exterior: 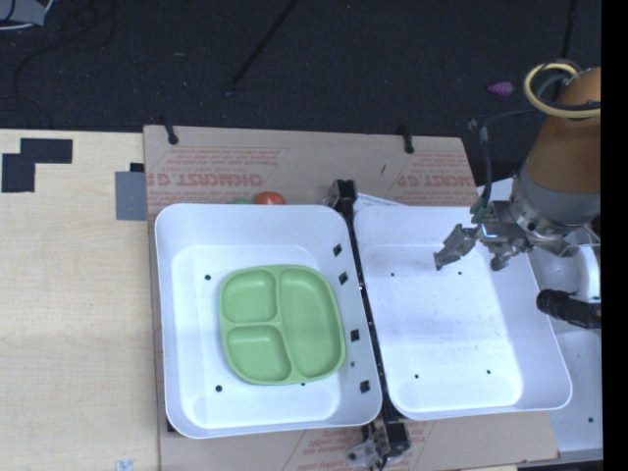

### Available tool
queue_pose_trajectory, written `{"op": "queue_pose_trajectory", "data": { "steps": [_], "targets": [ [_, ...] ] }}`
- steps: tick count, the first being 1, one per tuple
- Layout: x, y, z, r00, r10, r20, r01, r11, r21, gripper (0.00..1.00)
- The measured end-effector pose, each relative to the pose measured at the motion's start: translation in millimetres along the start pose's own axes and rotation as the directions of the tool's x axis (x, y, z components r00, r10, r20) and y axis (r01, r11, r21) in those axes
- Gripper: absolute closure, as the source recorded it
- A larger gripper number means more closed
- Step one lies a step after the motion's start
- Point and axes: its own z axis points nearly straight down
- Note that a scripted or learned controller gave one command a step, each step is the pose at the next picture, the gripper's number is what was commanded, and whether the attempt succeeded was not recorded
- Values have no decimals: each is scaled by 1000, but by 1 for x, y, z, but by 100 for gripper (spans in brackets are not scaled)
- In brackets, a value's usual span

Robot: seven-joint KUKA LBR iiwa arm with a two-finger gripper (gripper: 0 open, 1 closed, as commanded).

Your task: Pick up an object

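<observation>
A green divided plate (281, 324) is lying flat in the middle of the left bin (186, 253), well apart from the gripper. The gripper (481, 246) is being held above the far right part of the right bin (530, 381), with its two fingers spread wide and nothing seen between them. A small orange-red object (268, 199) is partly seen just behind the far rim of the left bin.

A robotics lab is suggested: white bins (186, 263) clamped on cardboard (294, 170), cables (29, 3) seen beyond the bins on dark floor.
</observation>
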Motion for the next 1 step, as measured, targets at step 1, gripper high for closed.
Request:
{"op": "queue_pose_trajectory", "data": {
  "steps": [1],
  "targets": [
    [0,2,-6,1000,-1,1,1,1000,-11,0]
  ]
}}
